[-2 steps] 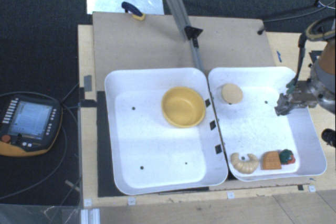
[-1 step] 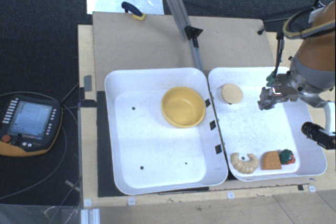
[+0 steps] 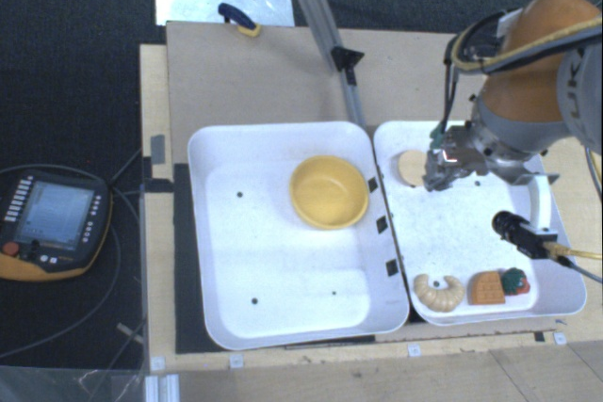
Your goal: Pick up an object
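Grey and orange metal is crowding the upper right of the frame, where the arm (image 3: 532,80) is reaching in and covering the far corner of the right bin (image 3: 471,231). The gripper (image 3: 441,172) is hanging low over that bin's upper left, and its fingers are too dark and small for me to tell whether they are parted or closed. A pale tan round piece (image 3: 409,168) is lying just to the left of the gripper, its right edge hidden behind it, so its full outline is unclear. Along the bin's lower edge a croissant (image 3: 439,293) is curving with its tips upward, its length running left to right, beside an orange cracker (image 3: 487,288). A yellow bowl (image 3: 329,191) is sitting in the left bin (image 3: 236,249).
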Robot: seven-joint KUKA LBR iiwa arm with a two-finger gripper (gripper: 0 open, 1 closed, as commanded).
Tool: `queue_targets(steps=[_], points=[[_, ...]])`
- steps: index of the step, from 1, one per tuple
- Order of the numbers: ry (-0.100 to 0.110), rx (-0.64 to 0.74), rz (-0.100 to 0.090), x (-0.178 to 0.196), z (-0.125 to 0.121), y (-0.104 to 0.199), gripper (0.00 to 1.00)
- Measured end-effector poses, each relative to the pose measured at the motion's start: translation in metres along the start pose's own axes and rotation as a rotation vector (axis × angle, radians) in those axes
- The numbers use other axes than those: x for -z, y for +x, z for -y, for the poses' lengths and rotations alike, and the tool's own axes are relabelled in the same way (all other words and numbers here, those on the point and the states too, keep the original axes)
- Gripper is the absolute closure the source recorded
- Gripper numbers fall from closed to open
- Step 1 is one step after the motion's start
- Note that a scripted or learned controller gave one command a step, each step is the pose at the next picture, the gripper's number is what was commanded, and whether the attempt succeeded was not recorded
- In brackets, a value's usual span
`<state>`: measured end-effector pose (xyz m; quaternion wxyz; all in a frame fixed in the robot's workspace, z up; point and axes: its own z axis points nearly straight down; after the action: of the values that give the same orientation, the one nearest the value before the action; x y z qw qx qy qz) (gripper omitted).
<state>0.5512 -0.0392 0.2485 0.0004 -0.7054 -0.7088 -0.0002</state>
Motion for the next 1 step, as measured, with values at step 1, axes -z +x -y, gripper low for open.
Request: queue_targets(steps=[1], points=[[-0.002,-0.001,0.001,0.0043,-0.0205,0.0486,1.00]])
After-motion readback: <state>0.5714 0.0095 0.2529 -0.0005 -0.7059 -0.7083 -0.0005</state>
